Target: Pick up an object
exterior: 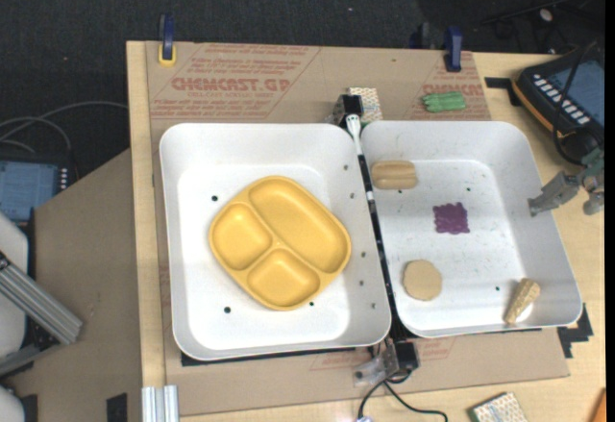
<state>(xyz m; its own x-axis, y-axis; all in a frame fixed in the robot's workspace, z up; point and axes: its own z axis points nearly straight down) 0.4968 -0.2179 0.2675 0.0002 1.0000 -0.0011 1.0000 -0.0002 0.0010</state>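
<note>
Fingers (555, 192) beside right bin (500, 136), four items

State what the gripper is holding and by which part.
Nothing is held. The gripper sits at the right bin's right rim with nothing between its fingers; the purple piece, both tan pieces and the corner piece lie apart on the bin floor.
</note>
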